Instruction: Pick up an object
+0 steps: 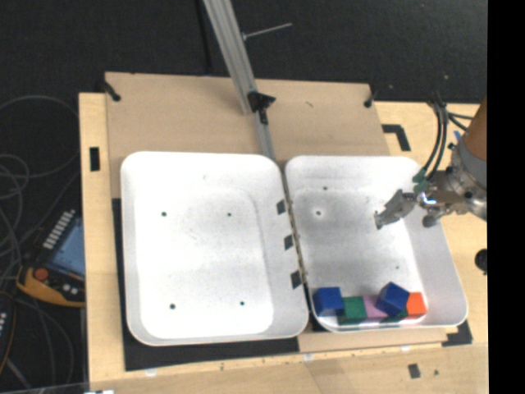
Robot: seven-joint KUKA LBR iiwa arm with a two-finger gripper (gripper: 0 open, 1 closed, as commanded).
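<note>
Tabletop (pixel 205 105) carries two white bins. Hand (pixel 394 212) over right bin (pixel 353 179) — finger state cannot be told — well apart from blocks (near edge) (pixel 369 302).

Two bins sit side by side on the bench (pixel 205 105), touching along their inner edges. The left bin (pixel 205 249) lies toward the pendant (pixel 53 257) and cables off the bench's left side. In the right bin (pixel 361 195), blocks (pixel 369 302) huddle in a row against the near wall, some touching. The gripper (pixel 402 208) hangs over that bin's right half, behind the blocks. A rail (pixel 238 60) slants from the back toward the seam.
</note>
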